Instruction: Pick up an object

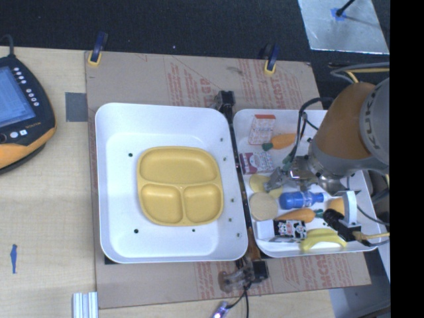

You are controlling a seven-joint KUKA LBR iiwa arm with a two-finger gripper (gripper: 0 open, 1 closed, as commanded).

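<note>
The right bin (246, 121) holds several small items. Among them are a red-and-white carton (262, 128), an orange piece (283, 140), a blue bottle (299, 199) lying on its side, a carrot (295, 214), a banana (322, 241) and a small printed box (289, 228). My gripper (283, 178) hangs low over the middle of this bin. It is just above the blue bottle and beside a pale yellow item (260, 183). The grey arm with its orange band (346, 121) hides the bin's right part.
The left bin (116, 177) holds a yellow divided plate (179, 184). A teach pendant (20, 108) lies on the bench at far left. Clamps (97, 48) (269, 56) pin the cardboard sheet at the back. Cables run near the front edge (238, 287).
</note>
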